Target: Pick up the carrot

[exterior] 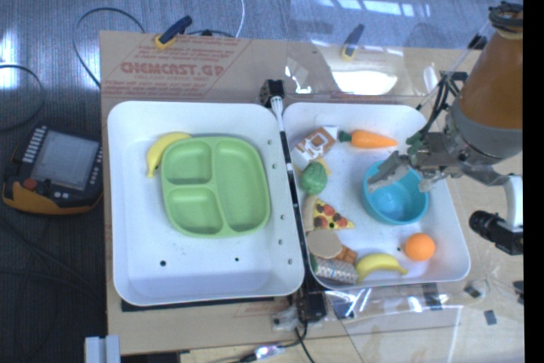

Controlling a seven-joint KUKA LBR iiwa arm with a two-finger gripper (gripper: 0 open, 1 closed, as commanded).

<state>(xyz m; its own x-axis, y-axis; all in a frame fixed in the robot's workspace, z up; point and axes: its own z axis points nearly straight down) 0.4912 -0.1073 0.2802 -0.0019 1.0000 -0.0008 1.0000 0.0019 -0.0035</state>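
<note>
**Gripper over the blue bowl, carrot not yet approached**

You have the carrot (368, 139) lying on its side near the back wall of the right bin (450, 263), green top pointing left towards a small printed carton (314, 144), orange tip pointing right. It is untouched. The gripper (399, 168) hangs above the blue bowl (394, 195), just in front of the carrot and slightly to its right — so judge this as the approach step, with the grasp not begun.

The fingers (388, 169) look spread, two grey prongs angled down and left over the bowl's rim, with nothing between them.

For the next move, you would want the gripper carried back towards the rear wall and turned so the fingers close across the carrot's narrow width, not along its length.

Mind the edges. The carrot sits near the bin's back wall, so the far finger has little room there; the near side is more open, though the bowl's rim lies near. To the left, the carton and a green round vegetable (314, 178) crowd the leafy end. The left bin (136, 268) holds a green divided plate (216, 184) and a banana (160, 150) — well apart from this work.
</note>
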